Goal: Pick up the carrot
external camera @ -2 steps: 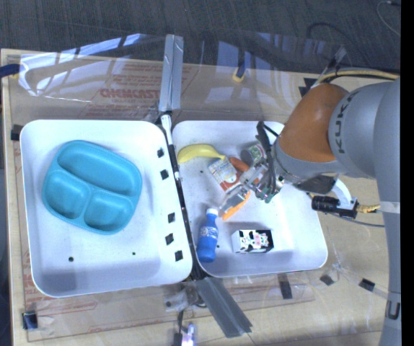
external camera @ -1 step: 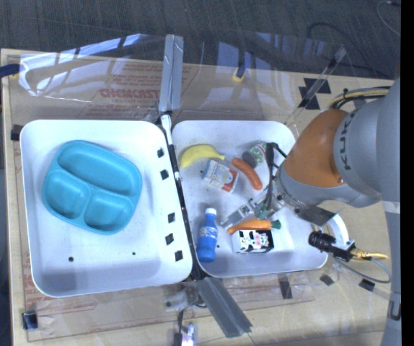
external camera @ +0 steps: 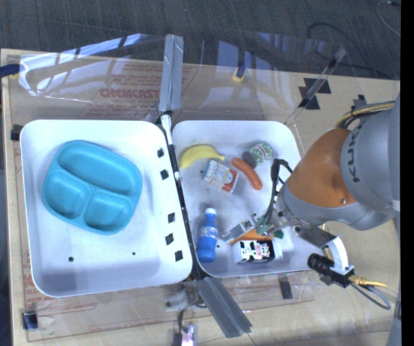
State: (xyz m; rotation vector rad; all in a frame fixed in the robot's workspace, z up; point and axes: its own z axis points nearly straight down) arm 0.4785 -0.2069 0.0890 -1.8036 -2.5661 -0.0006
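Camera view: carrot, orange, in the right bin, near its front edge, just above a small carton. End effector directly over the carrot; finger spread cannot be told. Blue bottle to the left.

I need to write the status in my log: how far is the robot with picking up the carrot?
Done: the arm has reached into the right bin, and the gripper is low over the carrot. In hand: the approach or grasp; the orange carrot lies on the bin floor beside the small white carton, partly covered by the gripper. Whether it is gripped cannot be seen. Left: a secure grasp and the lift.
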